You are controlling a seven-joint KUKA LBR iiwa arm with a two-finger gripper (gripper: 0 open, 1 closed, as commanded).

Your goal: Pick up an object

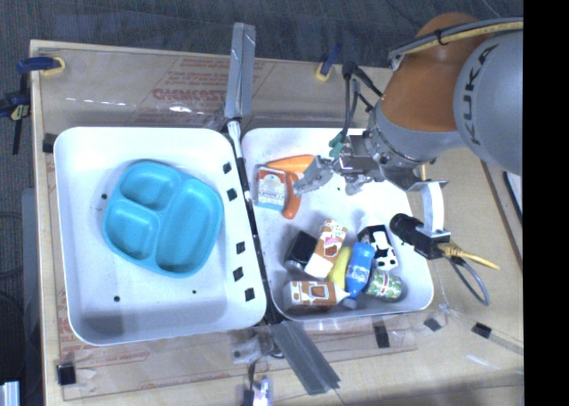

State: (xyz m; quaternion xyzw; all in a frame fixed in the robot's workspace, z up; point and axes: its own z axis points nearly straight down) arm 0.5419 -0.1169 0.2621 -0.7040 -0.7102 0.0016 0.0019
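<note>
Two white bins sit side by side; the gripper (336, 175), fingers spread wide and empty, hovers near the right bin's (293, 143) far edge, beside the orange packet (286, 184).

Bench (133, 71) bore printed clear sheet, two shallow white bins touching side by side. Left bin (80, 306) sat toward left edge; right bin (418, 302) beside it. Blue clamp (40, 65) gripped far left corner.
</note>
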